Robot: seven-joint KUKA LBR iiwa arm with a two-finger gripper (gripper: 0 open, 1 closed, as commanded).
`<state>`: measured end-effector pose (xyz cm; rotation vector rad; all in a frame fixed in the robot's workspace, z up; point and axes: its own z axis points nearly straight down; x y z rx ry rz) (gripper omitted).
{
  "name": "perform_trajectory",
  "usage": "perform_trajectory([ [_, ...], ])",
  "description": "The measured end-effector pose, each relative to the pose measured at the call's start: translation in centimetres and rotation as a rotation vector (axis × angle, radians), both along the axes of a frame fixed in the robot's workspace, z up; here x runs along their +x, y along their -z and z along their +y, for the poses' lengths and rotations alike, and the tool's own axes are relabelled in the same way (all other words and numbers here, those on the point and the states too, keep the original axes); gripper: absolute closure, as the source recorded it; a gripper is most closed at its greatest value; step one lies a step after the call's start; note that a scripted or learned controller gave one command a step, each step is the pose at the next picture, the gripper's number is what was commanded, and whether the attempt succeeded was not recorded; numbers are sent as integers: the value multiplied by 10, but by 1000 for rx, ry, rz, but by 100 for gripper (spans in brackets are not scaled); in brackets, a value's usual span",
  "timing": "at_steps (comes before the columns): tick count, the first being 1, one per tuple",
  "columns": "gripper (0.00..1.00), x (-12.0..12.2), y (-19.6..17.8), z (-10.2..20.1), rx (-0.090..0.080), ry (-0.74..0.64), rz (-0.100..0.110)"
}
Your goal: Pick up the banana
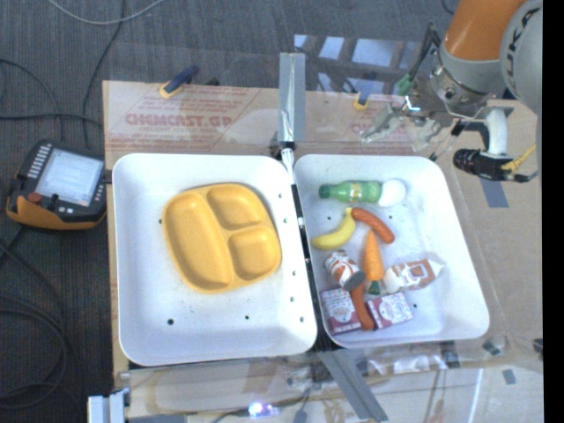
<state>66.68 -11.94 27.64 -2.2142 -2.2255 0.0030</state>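
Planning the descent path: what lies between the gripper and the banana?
In the camera view, the green bottle lies between the gripper above the bin's far rim and the banana, just beyond the banana's upper end.

The 2 shallow white bins (132,324) look like smooth moulded plastic with a soft sheen. In the left one, the yellow 3-compartment tray (222,235) is matt plastic with rounded edges. The small yellow banana (336,232) has a smooth, slightly glossy toy-plastic skin, as do the 2 orange carrots (373,256). The green bottle with a white cap (361,191) is shiny plastic. The red and white cartons (389,309) look like printed, glossy card. The bench top (203,122) is pale, matt board with faded red print. The grey two-finger gripper (411,123) looks metallic, under a smooth orange arm band (487,11).
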Motion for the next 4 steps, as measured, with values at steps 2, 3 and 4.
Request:
perform_trajectory([
  [2, 0, -79, 130, 17, 1, -291, -1],
  [3, 0, -65, 177, 21, -2, -505, -28],
  [4, 0, -65, 93, 53, 1, -470, -4],
])
